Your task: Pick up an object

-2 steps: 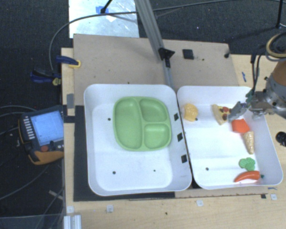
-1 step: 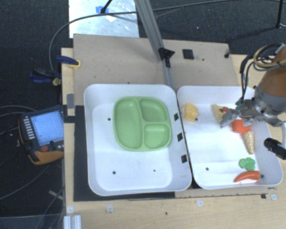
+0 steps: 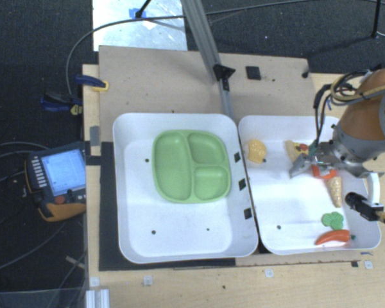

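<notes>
Red item (image 3: 319, 170): small, in the right bin, directly at the end effector tips, partly hidden by them; kind not discernible.
End effector (image 3: 310, 167): low inside the right bin, upper middle area; grey fingers (image 3: 299, 167) pointing left; open or closed cannot be told, nor whether the red item sits between the fingers.
Pizza-slice toy (image 3: 293, 149): pale yellow wedge, just above-left of the end effector, near the bin's far wall.
Cone-shaped toy (image 3: 335, 189): beige, just below the end effector, lying lengthwise toward the near side.
Yellow lump (image 3: 256, 151): rounded, near the right bin's left wall, well apart from the end effector.
Green toy (image 3: 332, 221): broccoli-like, near the bin's lower right corner.
Red-orange toy (image 3: 332, 237): elongated, just below the green toy, beside the near wall.
Right bin (image 3: 282, 236): white, shallow, touching the left bin along the middle.
Left bin (image 3: 135, 236): white, holding a green divided plate (image 3: 191, 166) with three compartments, lying flat in the upper half.
Arm (image 3: 369, 124): grey with orange band, entering from the right above the right bin.
Surface (image 3: 160, 76): brown board beneath both bins.
</notes>
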